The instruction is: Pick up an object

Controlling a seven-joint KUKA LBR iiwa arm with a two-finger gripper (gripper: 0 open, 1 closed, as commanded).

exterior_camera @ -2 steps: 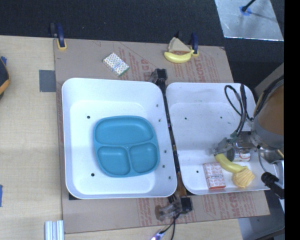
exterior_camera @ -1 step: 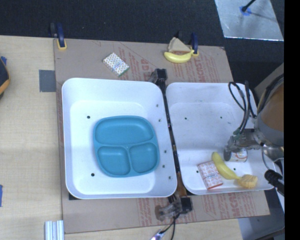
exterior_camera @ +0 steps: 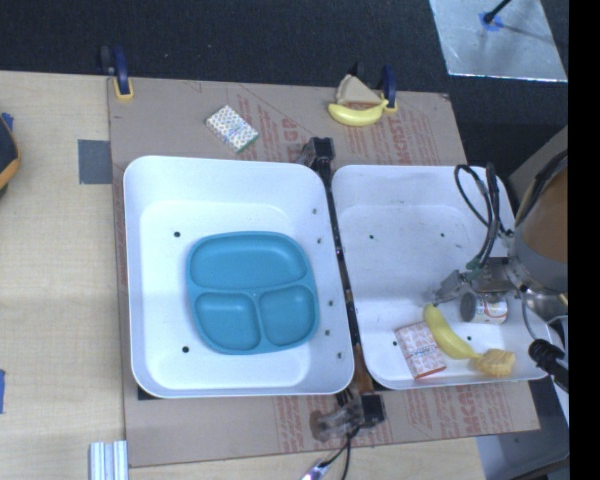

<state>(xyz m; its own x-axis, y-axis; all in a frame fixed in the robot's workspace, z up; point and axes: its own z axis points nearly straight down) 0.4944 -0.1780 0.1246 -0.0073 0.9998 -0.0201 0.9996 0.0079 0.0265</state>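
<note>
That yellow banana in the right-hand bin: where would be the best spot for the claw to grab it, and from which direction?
Probably the middle of the banana, from straight above, fingers closing across its narrow width. It lies flat and slanted, with the small box close along its lower left side, so the fingers should straddle it crosswise above the box.

Light wood bench [exterior_camera: 50, 298] – dark carpet floor [exterior_camera: 230, 18] – pale floor patch [exterior_camera: 495, 23].

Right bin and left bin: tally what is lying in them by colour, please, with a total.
Blue: 1, the blue three-compartment plastic tray in the left bin.
Yellow: 1, the yellow plastic banana in the right bin.
Tan: 1, the tan crumbly lump, right bin.
Red-and-white: 1, the small red-and-white patterned packet, right bin.
Total: 4
</note>
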